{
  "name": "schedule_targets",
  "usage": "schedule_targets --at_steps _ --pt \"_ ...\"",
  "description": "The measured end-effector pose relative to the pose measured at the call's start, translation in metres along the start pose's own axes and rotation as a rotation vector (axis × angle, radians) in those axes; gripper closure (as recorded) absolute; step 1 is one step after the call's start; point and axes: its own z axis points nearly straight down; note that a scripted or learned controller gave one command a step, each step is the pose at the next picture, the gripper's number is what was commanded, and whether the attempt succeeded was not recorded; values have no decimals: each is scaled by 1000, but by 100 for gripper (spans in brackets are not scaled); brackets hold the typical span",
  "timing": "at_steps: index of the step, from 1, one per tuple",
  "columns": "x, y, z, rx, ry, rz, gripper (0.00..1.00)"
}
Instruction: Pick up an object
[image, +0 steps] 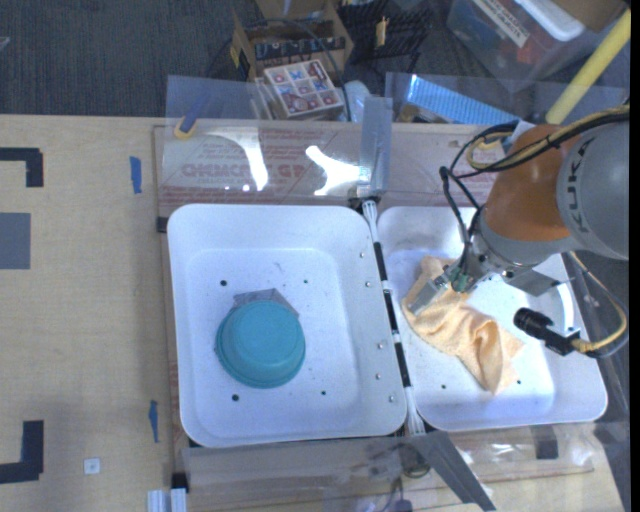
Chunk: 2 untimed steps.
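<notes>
The arm is reaching its gripper (432, 290) down onto the yellow cloth (462, 330) in the right bin (580, 400). I cannot tell its state. The cloth is lying flat, so the lifting is not done yet, I think. A blue bowl (261, 344) is sitting left of the cloth.

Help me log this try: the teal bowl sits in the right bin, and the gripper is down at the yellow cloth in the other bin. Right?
Not quite. The camera view shows the teal bowl in the left bin, not the right. The gripper is down at the yellow cloth in the right bin.
</notes>
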Motion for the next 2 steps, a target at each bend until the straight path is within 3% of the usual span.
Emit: schedule_targets --at_steps 1,2 --pt "-3 1 -12 -7 -5 4 100" --pt "33 61 -95 8 2 299 100"
